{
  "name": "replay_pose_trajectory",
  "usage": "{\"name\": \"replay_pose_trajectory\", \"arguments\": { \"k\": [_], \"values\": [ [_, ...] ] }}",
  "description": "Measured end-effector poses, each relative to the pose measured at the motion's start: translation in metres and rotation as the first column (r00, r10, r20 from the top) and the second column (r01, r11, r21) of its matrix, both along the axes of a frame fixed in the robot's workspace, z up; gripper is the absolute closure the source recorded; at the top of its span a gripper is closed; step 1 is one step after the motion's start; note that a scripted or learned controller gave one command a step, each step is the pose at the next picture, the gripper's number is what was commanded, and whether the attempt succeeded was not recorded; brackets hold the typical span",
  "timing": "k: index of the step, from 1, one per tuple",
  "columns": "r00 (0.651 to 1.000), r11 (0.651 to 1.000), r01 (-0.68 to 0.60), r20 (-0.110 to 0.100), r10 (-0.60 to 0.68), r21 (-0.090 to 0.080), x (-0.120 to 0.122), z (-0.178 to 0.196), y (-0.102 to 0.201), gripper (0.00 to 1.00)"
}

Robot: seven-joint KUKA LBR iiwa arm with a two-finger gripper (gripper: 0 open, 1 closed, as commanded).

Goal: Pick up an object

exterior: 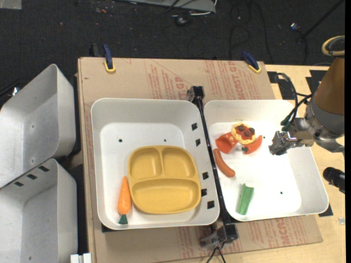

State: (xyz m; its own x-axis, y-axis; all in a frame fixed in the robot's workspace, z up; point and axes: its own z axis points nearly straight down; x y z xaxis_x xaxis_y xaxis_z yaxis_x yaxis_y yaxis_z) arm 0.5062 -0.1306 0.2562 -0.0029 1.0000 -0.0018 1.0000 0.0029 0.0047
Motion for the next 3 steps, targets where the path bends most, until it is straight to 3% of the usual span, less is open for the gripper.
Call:
{"name": "replay_pose_trajectory", "arguments": {
  "k": [1,3],
  "values": [
    [1.000,1.000,0.000,0.001,0.000,0.000,0.001,0.045,0.000,1.00],
    [1.000,1.000,-0.005,-0.003,0.005,0.003,0.042,0.025,0.093,1.00]
  ]
}}
